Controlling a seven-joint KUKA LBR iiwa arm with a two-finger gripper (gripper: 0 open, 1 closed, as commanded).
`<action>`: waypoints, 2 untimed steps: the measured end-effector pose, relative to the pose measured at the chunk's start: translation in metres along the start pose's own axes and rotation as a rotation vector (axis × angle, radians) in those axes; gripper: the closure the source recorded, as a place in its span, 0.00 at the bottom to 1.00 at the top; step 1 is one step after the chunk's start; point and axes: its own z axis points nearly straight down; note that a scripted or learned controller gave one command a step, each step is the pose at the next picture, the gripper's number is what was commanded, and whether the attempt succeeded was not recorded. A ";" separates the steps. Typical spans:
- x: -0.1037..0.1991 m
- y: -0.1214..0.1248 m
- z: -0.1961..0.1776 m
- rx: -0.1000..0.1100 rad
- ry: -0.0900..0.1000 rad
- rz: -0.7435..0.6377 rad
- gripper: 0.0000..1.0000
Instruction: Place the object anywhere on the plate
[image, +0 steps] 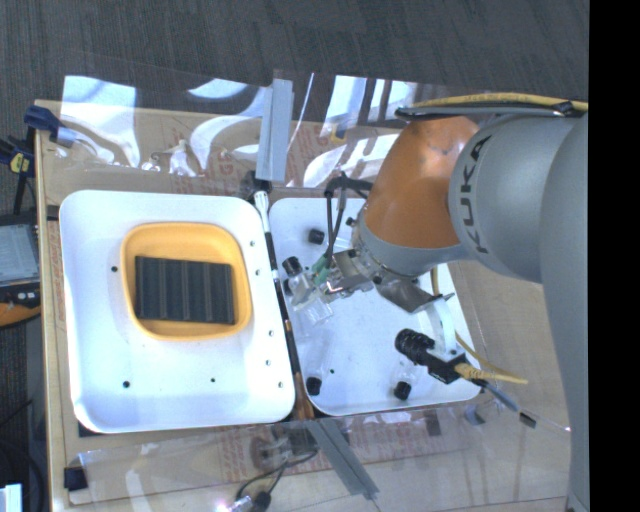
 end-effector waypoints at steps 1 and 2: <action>-0.009 0.051 0.026 0.003 0.001 -0.034 1.00; -0.009 0.051 0.025 0.002 0.000 -0.034 0.00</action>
